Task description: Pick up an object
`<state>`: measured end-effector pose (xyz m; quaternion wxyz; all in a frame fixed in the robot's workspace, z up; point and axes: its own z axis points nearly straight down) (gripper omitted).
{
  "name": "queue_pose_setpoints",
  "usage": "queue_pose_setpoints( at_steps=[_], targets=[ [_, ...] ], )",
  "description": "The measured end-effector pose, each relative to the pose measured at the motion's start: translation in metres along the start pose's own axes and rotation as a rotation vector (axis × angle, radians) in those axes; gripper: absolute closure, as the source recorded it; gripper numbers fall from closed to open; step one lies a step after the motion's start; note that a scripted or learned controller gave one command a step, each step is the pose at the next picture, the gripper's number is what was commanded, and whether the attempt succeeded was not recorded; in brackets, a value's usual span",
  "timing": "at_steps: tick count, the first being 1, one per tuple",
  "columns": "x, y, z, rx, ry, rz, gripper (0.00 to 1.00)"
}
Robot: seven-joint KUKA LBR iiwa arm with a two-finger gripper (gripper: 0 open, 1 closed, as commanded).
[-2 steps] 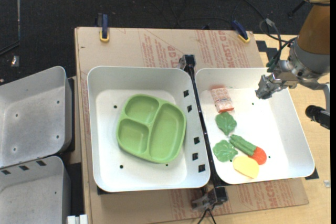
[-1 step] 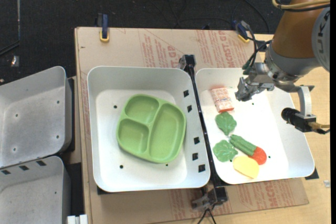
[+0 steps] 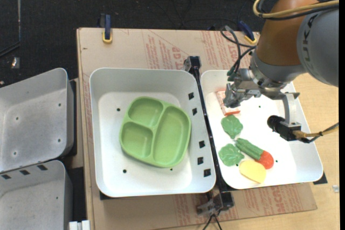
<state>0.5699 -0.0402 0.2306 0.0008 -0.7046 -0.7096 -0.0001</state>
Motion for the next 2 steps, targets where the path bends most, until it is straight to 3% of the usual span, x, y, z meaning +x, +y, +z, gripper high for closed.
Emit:
queue_pose_setpoints(
  at_steps=[2],
  targets=[
    [0.094,-0.010,0.001,0.001,0.000,0.000,1.00]
  ],
)
